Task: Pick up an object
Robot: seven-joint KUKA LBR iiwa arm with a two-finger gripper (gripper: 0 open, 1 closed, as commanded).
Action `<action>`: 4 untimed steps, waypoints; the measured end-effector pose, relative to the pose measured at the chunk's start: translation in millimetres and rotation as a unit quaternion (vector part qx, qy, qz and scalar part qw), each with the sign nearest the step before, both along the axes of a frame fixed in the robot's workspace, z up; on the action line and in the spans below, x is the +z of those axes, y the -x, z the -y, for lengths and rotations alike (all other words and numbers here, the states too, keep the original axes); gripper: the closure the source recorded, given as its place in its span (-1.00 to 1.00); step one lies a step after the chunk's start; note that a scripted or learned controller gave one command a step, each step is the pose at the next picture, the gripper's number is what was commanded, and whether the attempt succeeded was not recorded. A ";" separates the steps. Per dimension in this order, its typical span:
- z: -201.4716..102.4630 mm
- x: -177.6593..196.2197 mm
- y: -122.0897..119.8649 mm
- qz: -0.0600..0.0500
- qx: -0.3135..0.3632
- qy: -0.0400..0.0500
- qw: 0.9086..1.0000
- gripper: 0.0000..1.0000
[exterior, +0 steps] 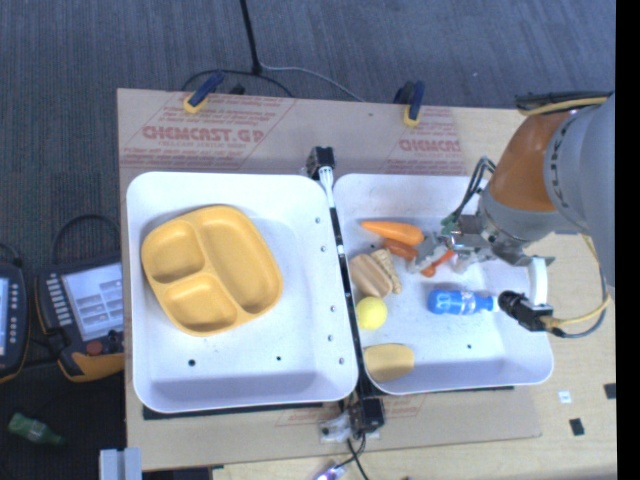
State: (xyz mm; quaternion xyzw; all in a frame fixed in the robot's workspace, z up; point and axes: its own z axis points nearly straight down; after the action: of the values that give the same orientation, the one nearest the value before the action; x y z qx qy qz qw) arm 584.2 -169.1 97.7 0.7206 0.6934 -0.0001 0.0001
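Right bin (520, 368): carrot (394, 233) just beside jaws.

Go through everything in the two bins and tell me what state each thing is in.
Yellow tray: upright, in the left bin.
Carrot: on its side, right bin.
Blue bottle: lying flat.
Lemon: resting by the divider.
Bread roll: at the front wall.
Claw: low beside the carrot.

An orange carrot (394, 233) lies on its side just left of the gripper (440, 251); a tan ridged bread piece (374, 271) sits further left and lower; a blue bottle (459, 301) lies flat just below it; a yellow lemon (371, 313) and a tan potato-like lump (389, 360) rest lower left.
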 end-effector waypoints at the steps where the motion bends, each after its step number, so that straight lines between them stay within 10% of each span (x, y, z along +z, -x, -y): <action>1: -28.8 -4.2 8.4 0.010 0.223 0.008 0.975 -1.00; 2: -59.3 -4.6 -16.7 0.007 0.101 0.005 0.995 -1.00; 3: -61.2 6.7 -18.6 0.010 0.101 0.004 0.995 1.00; 4: -61.2 6.4 -18.4 0.010 0.101 0.004 0.995 -1.00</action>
State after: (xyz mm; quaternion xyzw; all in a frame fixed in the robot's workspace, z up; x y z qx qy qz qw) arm 602.6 -107.9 104.1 0.6469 0.7625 0.0045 0.0095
